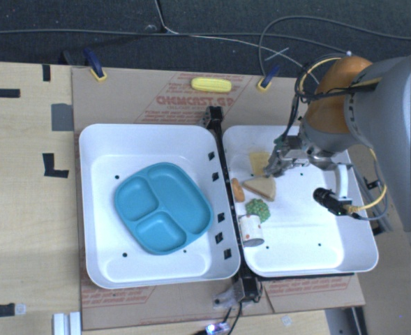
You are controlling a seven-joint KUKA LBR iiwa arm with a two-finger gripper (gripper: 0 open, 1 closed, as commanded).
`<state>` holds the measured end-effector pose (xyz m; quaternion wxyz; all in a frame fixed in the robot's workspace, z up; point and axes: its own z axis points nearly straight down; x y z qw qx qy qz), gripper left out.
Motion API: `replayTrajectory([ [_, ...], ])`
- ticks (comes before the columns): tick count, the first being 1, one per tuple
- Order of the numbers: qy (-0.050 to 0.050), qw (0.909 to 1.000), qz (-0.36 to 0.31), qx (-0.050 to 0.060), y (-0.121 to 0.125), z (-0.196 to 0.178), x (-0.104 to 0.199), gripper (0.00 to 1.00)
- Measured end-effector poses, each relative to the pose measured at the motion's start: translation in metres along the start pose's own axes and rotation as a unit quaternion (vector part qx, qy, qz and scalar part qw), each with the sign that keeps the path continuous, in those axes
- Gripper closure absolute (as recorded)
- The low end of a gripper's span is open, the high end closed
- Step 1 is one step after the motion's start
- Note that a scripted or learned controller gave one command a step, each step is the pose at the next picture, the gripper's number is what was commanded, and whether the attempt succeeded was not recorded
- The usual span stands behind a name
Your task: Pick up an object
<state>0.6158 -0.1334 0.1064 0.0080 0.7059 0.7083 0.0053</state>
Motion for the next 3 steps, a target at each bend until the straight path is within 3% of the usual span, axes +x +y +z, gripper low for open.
replayTrajectory([
  [1,0.001,1.0,0.001,0.007,0.001,-0.055,-0.01,1.0],
  [3,0.001,1.0,0.001,0.007,0.008,-0.153,-0.015,1.0],
])
